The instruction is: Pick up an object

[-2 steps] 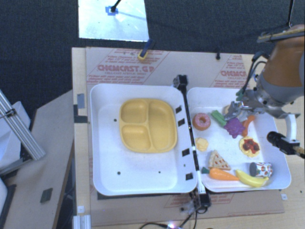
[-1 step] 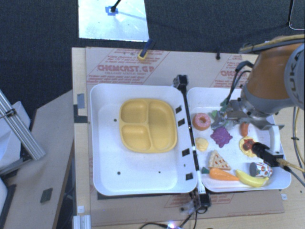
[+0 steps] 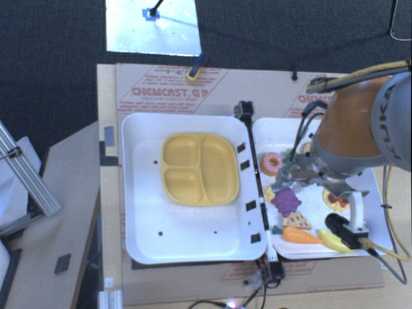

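White plastic, both bins. Left bin [image 3: 147, 238] holds one yellow plate [image 3: 199, 169]: three compartments, lying flat, roughly centre, nothing on it. Right bin [image 3: 277, 134] holds all the small stuff, crowded toward the near wall and the side next to the left bin:
- pink donut [image 3: 271, 163], up by the inner wall
- purple toy [image 3: 287, 202], lumpy, maybe grapes, below the donut
- pale wedge w/ red dots [image 3: 297, 221], touching or just beside the purple toy
- orange carrot [image 3: 301, 235], lying along the near wall
- yellow banana [image 3: 333, 240], to the carrot's right, nearly end to end w/ it
- round red-orange piece [image 3: 336, 201], partly under the wrist; can't ID

Arm [image 3: 354, 127] comes in from the right and leans over the right bin. Gripper [image 3: 283, 184] hangs low betw. donut and purple toy, at the purple toy's upper edge. Can't tell whether it is spread or pressed together, as the wrist body masks it. Nothing visibly pinched.

Why so placed (my guess): a low pose over the cluster means a grab attempt is in hand. Purple toy is the likeliest target, being closest. Plate is wide and flat, hard to pinch exc. at the rim, which is prob. why the arm works the other bin. Toys sit tight together, so neighbours (wedge, donut) could get nudged.
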Robot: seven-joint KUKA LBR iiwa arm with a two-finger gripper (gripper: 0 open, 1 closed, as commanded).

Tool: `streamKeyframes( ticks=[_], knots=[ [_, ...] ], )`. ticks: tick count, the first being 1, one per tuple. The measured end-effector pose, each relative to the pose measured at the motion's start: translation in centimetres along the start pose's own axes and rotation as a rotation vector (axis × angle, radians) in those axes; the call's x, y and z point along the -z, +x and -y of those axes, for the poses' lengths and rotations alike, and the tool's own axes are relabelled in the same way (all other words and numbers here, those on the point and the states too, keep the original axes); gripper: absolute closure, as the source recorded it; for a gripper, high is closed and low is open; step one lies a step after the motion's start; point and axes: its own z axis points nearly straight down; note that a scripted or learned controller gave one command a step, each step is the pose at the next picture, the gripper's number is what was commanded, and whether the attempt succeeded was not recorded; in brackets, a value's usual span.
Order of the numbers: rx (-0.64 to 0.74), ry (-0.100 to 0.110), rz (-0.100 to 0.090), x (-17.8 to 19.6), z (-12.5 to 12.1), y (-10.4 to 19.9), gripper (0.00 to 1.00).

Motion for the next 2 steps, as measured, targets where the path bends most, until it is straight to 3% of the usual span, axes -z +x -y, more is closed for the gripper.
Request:
streamKeyframes(
  ticks=[2],
  knots=[
    [-0.002,-0.006,0.002,2.1,-0.3,0.5,1.00]
  ],
)
